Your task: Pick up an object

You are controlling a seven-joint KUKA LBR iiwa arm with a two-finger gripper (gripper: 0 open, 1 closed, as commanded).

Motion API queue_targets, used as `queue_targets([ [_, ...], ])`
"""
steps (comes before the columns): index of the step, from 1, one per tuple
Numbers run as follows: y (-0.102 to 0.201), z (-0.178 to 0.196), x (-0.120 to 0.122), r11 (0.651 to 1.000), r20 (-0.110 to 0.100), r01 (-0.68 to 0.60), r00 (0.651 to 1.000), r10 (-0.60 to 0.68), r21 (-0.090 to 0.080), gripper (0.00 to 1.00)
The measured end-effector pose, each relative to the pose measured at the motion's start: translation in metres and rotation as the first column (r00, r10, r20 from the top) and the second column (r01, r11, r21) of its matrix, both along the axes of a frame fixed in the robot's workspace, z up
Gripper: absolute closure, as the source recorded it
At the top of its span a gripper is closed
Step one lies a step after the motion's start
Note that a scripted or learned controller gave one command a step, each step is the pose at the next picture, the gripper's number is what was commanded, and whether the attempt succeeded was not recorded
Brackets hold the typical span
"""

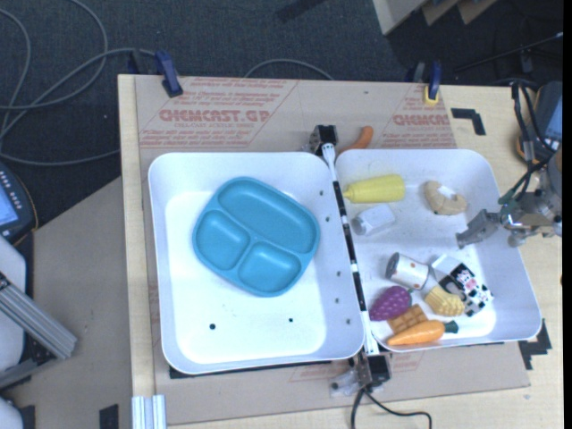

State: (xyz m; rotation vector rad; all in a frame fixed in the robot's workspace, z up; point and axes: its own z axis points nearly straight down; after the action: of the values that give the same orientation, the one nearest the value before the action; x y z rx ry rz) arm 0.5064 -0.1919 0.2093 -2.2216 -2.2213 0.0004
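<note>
1. We've got the gripper [475, 231] coming in from the right edge of the frame, sitting over the right side of the right bin [483, 172]. Honestly can't tell whether it's open or closed from here, and we can't see anything in it.
2. Left bin [170, 239] has a blue divided plate [256, 236] lying flat, a bit above center.
3. Upper part of the right bin: a yellow corn-like piece [375, 189], a clear wrapped thing [374, 219] just below it, and a tan bread-looking item [444, 198] to the right.
4. Lower part is a cluster: small white can [407, 270], purple grapes [391, 304], orange carrot [416, 333], a waffle-ish yellow piece [444, 303] and a black-and-white toy [468, 287], mostly touching.
5. An orange bit [362, 138] pokes out just above the bins, near top center.
</note>
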Motion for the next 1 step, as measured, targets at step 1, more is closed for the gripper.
queue_targets([
  [1,0.0779,-0.0834,0.005,1.0,-0.01,-0.007,1.0,0.007,0.007,0.0],
])
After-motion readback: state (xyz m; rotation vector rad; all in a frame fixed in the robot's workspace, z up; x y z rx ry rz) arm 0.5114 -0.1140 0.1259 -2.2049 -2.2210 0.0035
